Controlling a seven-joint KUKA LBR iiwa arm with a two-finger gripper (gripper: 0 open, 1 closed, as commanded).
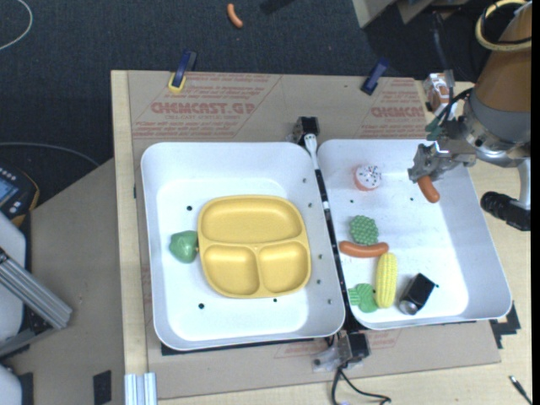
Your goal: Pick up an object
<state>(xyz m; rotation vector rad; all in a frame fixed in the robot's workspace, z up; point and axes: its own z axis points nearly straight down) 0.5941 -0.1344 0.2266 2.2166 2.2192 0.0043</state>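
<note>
My gripper (424,172) hangs over the far right part of the right bin (481,251). A small orange sausage (430,191) lies tilted right under its tip, its upper end meeting the gripper. I cannot tell if it is held or resting on the bin floor. Elsewhere in that bin are a pink-and-white round piece (368,176), a green bumpy piece (364,228), a longer orange sausage (364,248), a yellow corn cob (386,278), a small green piece (363,296) and a black block (416,294).
The left bin (160,184) holds a yellow divided plate (253,245) and a green lump (183,245) at its left. A black clip (307,128) sits between the bins at the back. Blue clamps (180,72) hold the board.
</note>
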